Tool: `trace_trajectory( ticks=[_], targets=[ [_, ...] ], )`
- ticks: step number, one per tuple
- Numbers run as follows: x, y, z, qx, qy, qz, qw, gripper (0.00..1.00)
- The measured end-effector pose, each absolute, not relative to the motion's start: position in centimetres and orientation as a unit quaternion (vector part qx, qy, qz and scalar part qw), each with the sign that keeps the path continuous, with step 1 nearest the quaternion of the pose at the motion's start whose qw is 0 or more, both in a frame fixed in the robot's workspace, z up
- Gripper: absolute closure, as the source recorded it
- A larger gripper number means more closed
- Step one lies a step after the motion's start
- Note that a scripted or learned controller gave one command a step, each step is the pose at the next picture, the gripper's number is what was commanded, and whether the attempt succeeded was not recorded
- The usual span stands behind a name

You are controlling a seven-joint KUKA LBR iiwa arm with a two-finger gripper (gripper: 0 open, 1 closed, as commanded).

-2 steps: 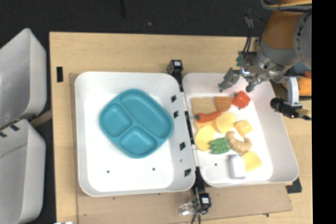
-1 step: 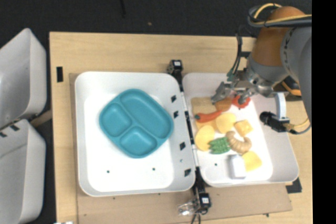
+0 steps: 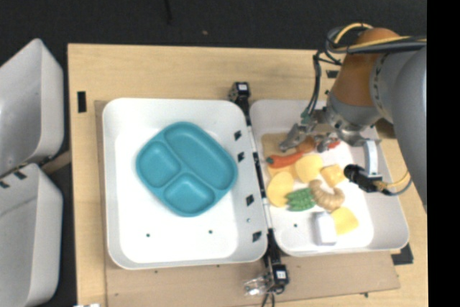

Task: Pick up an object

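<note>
The right bin (image 3: 384,223) holds a pile of toy food. An orange carrot-like piece (image 3: 282,161) lies at its left, with a round yellow piece (image 3: 308,168) and a larger yellow piece (image 3: 280,188) beside it. A green piece (image 3: 300,199), a tan curved piece (image 3: 328,195), a small yellow block (image 3: 346,221) and a white block (image 3: 324,228) lie nearer the front. My gripper (image 3: 309,141) hangs low over the back of the pile, just above the orange piece. Its fingers are spread, open, and nothing is between them.
The left bin (image 3: 126,226) holds a blue divided plate (image 3: 187,167). The grey arm with its orange band (image 3: 357,79) crosses the right bin's back right corner. Black clips sit along the wall between the bins (image 3: 253,176). White padded shapes (image 3: 25,111) stand left of the bench.
</note>
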State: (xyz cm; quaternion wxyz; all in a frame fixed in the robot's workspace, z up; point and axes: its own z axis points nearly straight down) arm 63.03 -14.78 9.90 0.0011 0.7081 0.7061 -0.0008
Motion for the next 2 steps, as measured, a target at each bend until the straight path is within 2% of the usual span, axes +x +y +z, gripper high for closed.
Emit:
trace_trajectory(
  ticks=[1,2],
  targets=[
    [63.3,-15.0,11.5,0.709,0.705,0.0020,0.005,1.00],
    [63.4,-15.1,18.0,0.707,0.707,0.0019,0.003,1.00]
  ],
)
